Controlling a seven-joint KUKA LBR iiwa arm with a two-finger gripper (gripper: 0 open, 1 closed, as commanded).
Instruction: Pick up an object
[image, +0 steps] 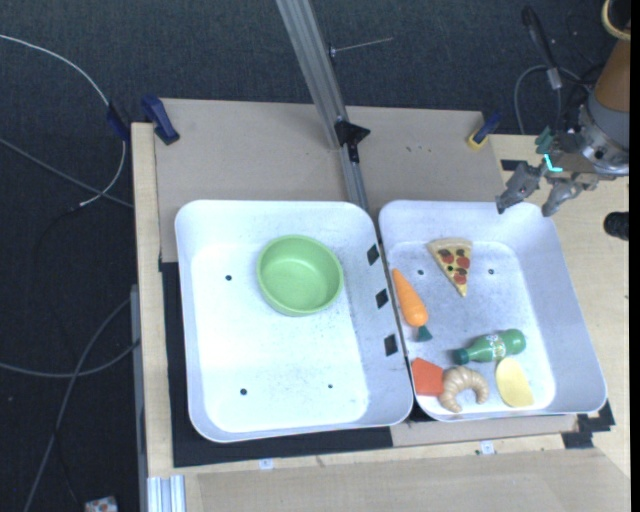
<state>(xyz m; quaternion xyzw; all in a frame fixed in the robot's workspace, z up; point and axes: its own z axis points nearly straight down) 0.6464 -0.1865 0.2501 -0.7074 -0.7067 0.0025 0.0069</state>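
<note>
The right bin (560, 300) holds a pizza slice (453, 263), an orange carrot (409, 298), a green bottle (492, 346) lying on its side, a red block (427, 376), a tan croissant (463, 387) and a yellow lemon slice (514, 383). A green bowl (299, 274) stands in the left bin (210, 330). My gripper (534, 193) hangs above the right bin's far right corner, open, with nothing between its two fingers. It is well apart from every object.
A slanted metal post (320, 80) rises from the bench behind the gap between the bins. Blue clamps (158, 120) and a yellow clamp (485, 129) sit on the bench's back edge. Cables trail over the dark floor at left.
</note>
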